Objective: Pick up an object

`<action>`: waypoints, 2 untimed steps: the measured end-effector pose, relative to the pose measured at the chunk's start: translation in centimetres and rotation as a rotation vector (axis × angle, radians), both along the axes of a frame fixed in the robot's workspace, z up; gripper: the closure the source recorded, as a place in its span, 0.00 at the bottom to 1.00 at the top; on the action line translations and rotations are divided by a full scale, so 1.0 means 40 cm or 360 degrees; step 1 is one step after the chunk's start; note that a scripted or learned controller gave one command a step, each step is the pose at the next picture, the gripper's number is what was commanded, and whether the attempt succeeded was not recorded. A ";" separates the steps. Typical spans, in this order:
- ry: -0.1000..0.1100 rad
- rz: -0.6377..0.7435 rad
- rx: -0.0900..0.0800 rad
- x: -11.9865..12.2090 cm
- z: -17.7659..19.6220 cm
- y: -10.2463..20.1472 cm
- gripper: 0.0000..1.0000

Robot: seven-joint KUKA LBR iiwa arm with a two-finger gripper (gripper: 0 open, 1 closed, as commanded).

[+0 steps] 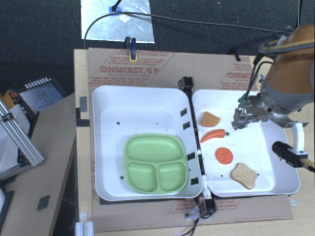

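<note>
Nothing picked yet — my gripper (238,123) hangs above the right bin (285,183), near the orange chili (213,135); whether it's spread, I cannot tell.

Both white bins, the left bin (106,132) and the right bin (275,173), look like smooth moulded plastic with a soft sheen. The green divided tray (155,162) near the left bin's front edge is matt plastic, evenly coloured. In the right bin, the red disc (224,155) and the orange-red pepper shape (213,135) appear glossy and plastic, while the toast slice (244,175) by the front edge has a rougher, speckled face (likely a moulded texture). The board (147,65) under the bins looks like printed brown cardboard, matt. The gripper (240,118) is dull grey metal.
</note>
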State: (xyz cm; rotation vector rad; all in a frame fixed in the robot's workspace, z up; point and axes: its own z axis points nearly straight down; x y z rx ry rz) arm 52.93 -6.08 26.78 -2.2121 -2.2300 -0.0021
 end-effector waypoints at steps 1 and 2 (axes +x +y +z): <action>0.0000 0.0000 -0.0001 0.034 -0.045 0.130 1.00; -0.0004 0.0001 -0.0001 0.096 -0.056 0.248 1.00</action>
